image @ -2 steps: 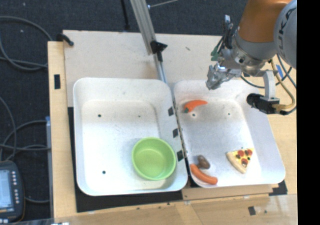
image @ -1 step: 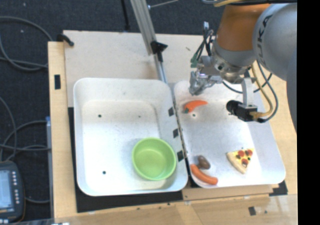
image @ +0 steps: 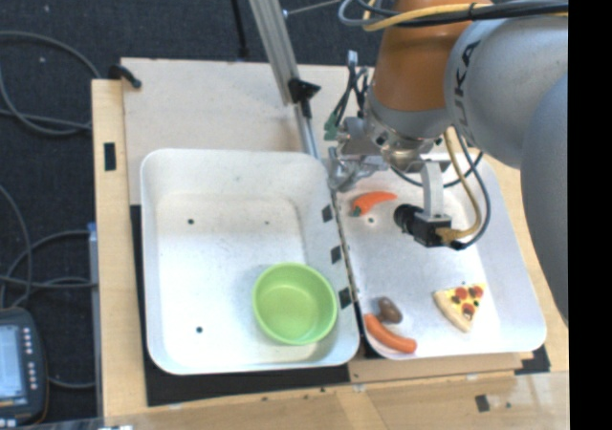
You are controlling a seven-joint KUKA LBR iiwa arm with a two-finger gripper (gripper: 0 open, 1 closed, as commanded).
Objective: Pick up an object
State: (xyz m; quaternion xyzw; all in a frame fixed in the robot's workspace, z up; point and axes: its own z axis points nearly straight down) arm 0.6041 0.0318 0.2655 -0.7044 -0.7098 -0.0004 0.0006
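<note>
In the right-hand white bin [image: 507, 266], far-left corner, close against the wall shared with the left-hand white bin [image: 220, 218]: gripper [image: 346, 173] low over the floor. It hangs under the grey arm [image: 507, 75] with its orange band [image: 421, 46]. The view is steep and the wrist hardware crowds it, so I cannot tell whether the gripper is spread or closed. Nothing seen held in it.

Small orange carrot-shaped toy [image: 371, 199]: lies flat on the right bin's floor, just beside the gripper on the near side. Slim, slightly curved, tapering toward the right. Bright orange, with a small greenish bit at its left end. Smooth, plastic-looking surface. Contact with the gripper cannot be judged; it looks apart by a sliver.

Other contents, right bin:
- yellow toy pizza slice with red spots [image: 460, 305], near-right area, well apart from the gripper.
- dark brown rounded lump [image: 388, 309], near-left corner.
- orange-red toy sausage [image: 390, 334], just beside the lump on the near side.

Left bin: light green round plastic bowl [image: 295, 302], upright, mouth up, near-right corner, close to the shared wall.

Both bins sit side by side on the pale wooden bench [image: 210, 103].
</note>
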